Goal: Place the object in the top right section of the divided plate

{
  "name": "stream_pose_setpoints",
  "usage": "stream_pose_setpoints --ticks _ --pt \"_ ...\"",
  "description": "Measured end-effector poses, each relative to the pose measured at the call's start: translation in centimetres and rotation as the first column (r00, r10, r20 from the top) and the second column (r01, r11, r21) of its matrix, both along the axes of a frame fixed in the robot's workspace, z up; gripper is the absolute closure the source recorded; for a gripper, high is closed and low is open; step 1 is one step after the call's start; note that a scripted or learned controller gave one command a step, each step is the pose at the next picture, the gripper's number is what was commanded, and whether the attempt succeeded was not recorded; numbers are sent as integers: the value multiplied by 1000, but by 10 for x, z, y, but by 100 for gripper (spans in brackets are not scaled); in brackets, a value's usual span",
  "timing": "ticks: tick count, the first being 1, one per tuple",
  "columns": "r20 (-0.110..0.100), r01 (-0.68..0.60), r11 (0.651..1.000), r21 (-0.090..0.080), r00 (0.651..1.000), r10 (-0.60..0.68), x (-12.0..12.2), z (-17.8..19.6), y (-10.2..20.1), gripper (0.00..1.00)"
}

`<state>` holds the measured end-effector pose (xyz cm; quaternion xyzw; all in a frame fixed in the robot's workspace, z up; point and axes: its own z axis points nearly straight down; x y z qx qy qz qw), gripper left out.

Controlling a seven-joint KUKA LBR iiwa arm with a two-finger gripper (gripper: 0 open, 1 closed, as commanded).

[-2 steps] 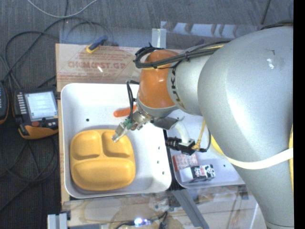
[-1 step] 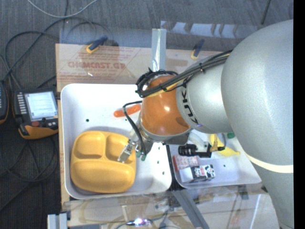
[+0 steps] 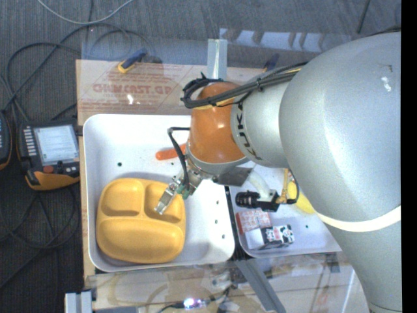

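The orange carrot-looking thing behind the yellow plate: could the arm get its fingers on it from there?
Probably yes. The orange piece lies on the left bin's floor beside the arm's orange band, and the gripper hangs just above the yellow divided plate nearby. Nothing covers it.

Divided plate (image 3: 133, 223) lies in the left bin (image 3: 98, 135), front-left corner. Gripper (image 3: 166, 201) hovers over the plate's top right section.

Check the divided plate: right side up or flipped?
Right side up. The yellow divided plate lies flat in the left bin, its ridges and three recessed sections facing the camera.
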<state>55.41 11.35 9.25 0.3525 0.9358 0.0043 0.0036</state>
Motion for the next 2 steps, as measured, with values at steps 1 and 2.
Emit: stream_pose_setpoints --ticks 1,2 --pt "2 -38 999 -4 999 38 15 0 21 0" --pt "-9 -123 992 0 992 123 54 -1 12 0"
